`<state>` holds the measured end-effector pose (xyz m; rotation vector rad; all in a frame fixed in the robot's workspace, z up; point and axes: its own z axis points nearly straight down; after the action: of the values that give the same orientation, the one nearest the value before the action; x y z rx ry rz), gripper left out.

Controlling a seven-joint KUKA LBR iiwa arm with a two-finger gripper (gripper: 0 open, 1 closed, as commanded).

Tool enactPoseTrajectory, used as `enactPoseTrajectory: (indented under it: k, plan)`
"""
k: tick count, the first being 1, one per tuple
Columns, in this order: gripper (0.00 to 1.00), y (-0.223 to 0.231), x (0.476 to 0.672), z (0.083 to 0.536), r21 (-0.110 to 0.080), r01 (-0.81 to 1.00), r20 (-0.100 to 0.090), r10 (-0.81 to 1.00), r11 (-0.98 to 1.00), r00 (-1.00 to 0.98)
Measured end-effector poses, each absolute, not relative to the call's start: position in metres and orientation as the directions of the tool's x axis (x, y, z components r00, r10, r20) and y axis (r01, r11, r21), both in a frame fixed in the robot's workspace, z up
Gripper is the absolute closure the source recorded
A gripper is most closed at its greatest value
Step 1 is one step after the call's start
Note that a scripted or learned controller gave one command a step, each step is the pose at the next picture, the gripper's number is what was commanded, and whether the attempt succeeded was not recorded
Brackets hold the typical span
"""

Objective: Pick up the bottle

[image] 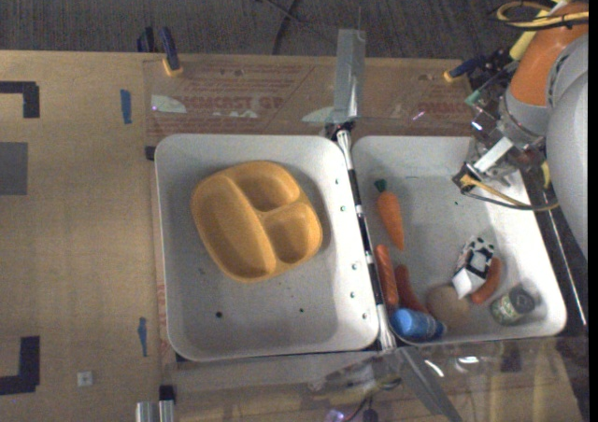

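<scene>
the arm (551,84) hangs over the far right edge of the right bin (430,177), its gripper (486,168) parked up by the rim with cables looped round it; from up here i can't tell how the gripper is set, and nothing shows in it. the bottle (416,324), blue, lies on its side in the bin's near left corner, wedged against the divider wall. that's a tight spot: a sausage (387,275) runs along the wall just behind it, a brown lump (447,302) sits just beside it. the carrot (391,217) lies further up the left wall, apart from the cluster. my read: the gripper is well apart from the bottle, so the reach hasn't started. the yellow plate (257,219) fills the left bin (177,252), out of the way.
</scene>
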<state>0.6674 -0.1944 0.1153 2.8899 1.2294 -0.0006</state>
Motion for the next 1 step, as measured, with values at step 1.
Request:
enactPoseTrajectory:
  k: [1]
  plan:
    - [1.0, -0.1912, 0.6688, 0.1258, 0.001, 0.725, -0.001, 0.725, -0.689, 0.689]
